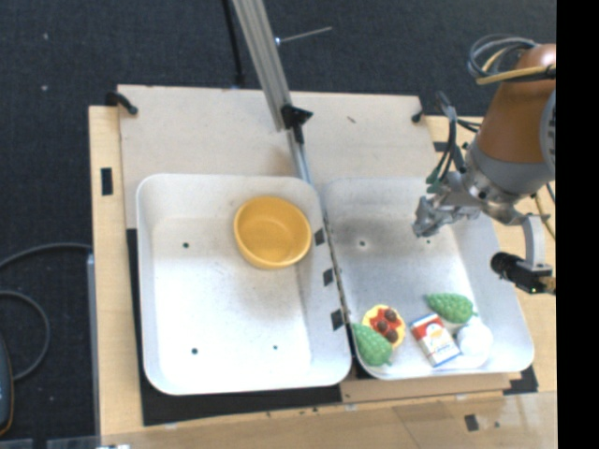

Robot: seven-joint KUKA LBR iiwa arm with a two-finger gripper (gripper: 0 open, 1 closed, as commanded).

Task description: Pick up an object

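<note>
My gripper (427,223) hangs over the upper right part of the right bin (393,241), pointing down and left, with nothing visible between its fingers. Along that bin's front edge lie several small things: a green leafy toy (373,346), a yellow dish with red pieces (385,323), a red and white box (436,339), a second green piece (450,306) and a white ball (475,340). A yellow bowl (271,231) sits in the left bin (187,297), near its back right corner. All of these are well apart from the gripper.
A slanted metal post (267,59) rises from the bench behind the bins, ending at the divider between them. Cables and a black fitting (515,269) hang by the arm at the right bin's right rim.
</note>
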